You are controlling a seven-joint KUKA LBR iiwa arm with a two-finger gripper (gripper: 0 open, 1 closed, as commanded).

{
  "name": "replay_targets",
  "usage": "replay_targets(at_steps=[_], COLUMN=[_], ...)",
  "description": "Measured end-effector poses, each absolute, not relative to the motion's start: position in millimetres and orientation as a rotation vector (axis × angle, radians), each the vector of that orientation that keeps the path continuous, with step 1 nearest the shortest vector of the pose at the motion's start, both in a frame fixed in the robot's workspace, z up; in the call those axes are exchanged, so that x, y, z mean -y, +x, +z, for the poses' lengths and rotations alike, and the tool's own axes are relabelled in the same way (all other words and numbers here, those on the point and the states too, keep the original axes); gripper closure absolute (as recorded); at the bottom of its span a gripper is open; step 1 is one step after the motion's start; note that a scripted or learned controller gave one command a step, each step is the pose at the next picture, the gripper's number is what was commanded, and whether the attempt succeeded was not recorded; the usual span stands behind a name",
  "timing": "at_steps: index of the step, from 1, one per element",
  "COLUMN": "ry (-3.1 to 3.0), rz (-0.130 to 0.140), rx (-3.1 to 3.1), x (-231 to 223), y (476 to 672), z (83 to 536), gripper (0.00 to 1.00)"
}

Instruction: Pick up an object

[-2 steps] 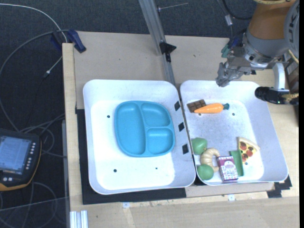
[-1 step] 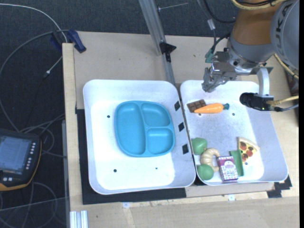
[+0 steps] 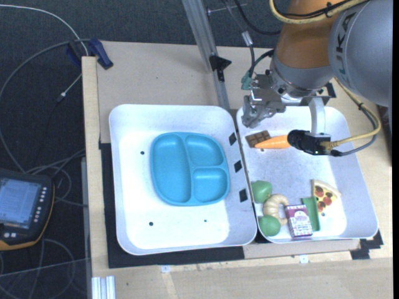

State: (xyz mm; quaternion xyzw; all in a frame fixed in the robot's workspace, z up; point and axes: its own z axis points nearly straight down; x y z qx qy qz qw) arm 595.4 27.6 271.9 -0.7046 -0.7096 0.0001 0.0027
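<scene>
Fingers (image 3: 254, 118) hang over the right bin's (image 3: 358, 185) back-left corner; I cannot tell their spread. Just beside them lie a brown block (image 3: 257, 138) and carrot (image 3: 274, 144).

Partial letter "K" on the grey arm (image 3: 368, 42); no other legible text.

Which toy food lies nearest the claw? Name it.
The carrot. It lies at the right bin's far end, just below the claw, while the pizza slice and green pieces sit along the near edge.
</scene>
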Motion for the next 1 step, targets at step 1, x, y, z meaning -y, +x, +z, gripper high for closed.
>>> replay_targets(at_steps=[1], ry=[-2.211], rz=[0.002], rx=[2.225], x=[-72.2], y=[577.6], z=[268.1], gripper=[1.0])
